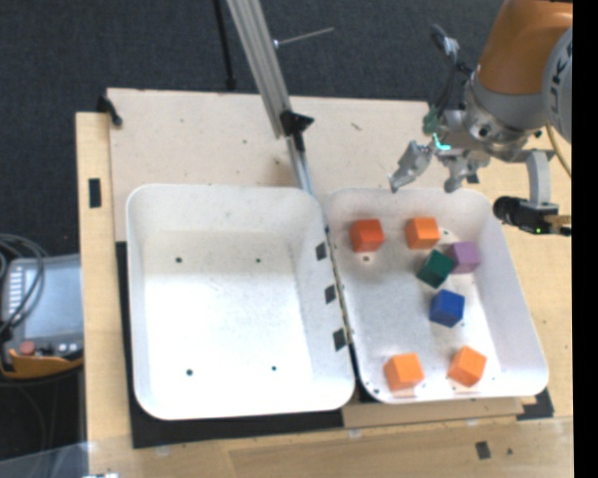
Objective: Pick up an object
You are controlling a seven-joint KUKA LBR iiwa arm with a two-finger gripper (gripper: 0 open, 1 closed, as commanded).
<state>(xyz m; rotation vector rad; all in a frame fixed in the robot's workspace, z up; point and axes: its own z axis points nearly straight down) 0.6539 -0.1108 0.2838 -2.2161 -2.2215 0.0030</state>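
No writing is readable. The tool (435, 171) hangs with fingers spread wide, holding nothing, above the right bin's (523, 312) far rim, near two orange cubes (367, 234).

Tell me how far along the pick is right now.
Nothing looks done yet: all the blocks lie in the right bin, four orange ones, a green block, a purple block and a blue block. In hand: the gripper hangs open above the bin's far rim, holding nothing. Left: descend onto a block, close, lift.
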